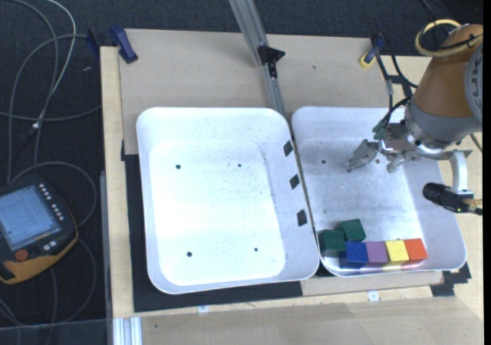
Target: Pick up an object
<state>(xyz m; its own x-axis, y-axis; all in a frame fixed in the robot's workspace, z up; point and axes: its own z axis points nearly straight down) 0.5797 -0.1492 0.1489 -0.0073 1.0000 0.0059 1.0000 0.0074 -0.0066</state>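
Coloured square blocks (pixel 374 248) crowd the right white bin's (pixel 330 136) near wall (easing access); the gripper (pixel 376 158) hovers well apart, fingers spread, holding nothing.

My two bins (pixel 219 125) are white with tiny dark specks. In one sit two green blocks (pixel 341 234), a blue block (pixel 356 252), a purple block (pixel 377 251), a yellow block (pixel 396 250) and an orange block (pixel 414 248). My counter (pixel 192 67) is tan.

Both white bins (pixel 211 125) look like smooth, faintly speckled plastic, set on a matt, pale wood-toned table (pixel 192 67). The coloured blocks (pixel 372 248) appear matt, and the tool (pixel 376 156) shows dull grey metal below a smooth orange band (pixel 445 87).
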